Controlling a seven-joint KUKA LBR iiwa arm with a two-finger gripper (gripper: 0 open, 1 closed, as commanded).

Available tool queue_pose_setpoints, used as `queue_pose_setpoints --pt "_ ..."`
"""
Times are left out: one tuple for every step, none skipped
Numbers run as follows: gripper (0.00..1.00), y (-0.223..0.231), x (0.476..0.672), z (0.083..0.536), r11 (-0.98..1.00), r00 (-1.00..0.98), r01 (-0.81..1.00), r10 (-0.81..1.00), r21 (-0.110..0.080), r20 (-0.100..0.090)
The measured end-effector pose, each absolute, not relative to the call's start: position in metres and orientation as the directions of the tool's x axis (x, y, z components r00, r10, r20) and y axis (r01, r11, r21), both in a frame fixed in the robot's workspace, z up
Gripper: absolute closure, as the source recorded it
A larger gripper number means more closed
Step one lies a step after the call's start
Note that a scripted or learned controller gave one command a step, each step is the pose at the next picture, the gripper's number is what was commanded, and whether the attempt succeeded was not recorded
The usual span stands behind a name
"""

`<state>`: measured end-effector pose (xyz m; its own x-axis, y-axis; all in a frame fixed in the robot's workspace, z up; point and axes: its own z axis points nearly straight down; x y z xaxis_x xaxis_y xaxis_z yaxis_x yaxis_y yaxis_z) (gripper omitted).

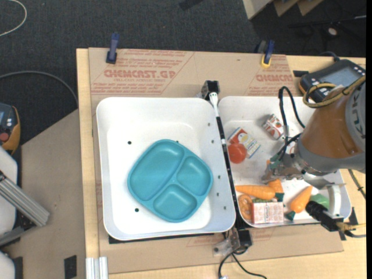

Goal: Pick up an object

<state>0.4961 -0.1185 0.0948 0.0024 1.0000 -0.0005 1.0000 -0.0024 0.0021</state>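
Counting stuff here: two white bins, the left bin (110, 156) with one teal divided plate (169, 179). The right bin (247, 106) beside it holds two toy carrots (258, 191), one tomato (237, 152), one red-and-white carton (268, 213), a small card (246, 141) and a little can (271, 125). The gripper (278, 168) sits just above the longer carrot; can't tell whether its jaws are spread or grabbing anything.

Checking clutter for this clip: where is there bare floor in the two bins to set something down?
Left bin: bare white strips surround the blue tray, widest along the far edge. Right bin: a bare patch at the far-left corner, above the carton. Its near half is crowded with carrots, a box and the gripper.
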Motion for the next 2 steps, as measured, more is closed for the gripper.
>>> queue_pose_setpoints --pt "1.0 -0.044 0.565 0.191 0.011 -0.011 1.0 1.0 0.016 0.001" --pt "1.0 0.026 0.532 0.284 0.01 -0.01 1.0 1.0 0.011 0.004"
